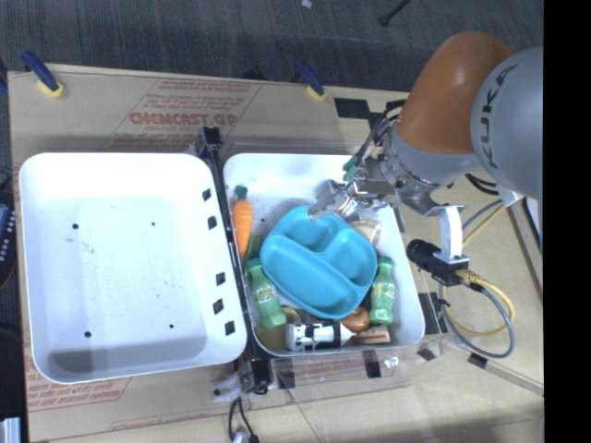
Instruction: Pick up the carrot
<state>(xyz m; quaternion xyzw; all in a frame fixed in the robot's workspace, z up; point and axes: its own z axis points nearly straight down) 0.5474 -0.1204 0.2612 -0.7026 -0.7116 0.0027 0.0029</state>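
The carrot [242,223] is orange with a green top and lies along the left wall of the right bin [277,166], top end pointing to the back. The gripper [339,199] hangs over the back middle of that bin, to the right of the carrot and apart from it, just above the far rim of a blue divided dish [319,270]. Nothing shows between its metal fingers [329,195].
The right bin also holds the blue dish tilted over other items, two green bottles [266,301] [383,292], a dark-and-white bottle [312,335] and a brown piece [357,320]. The left bin [115,266] stands beside it. Cables [480,303] trail on the bench at right.
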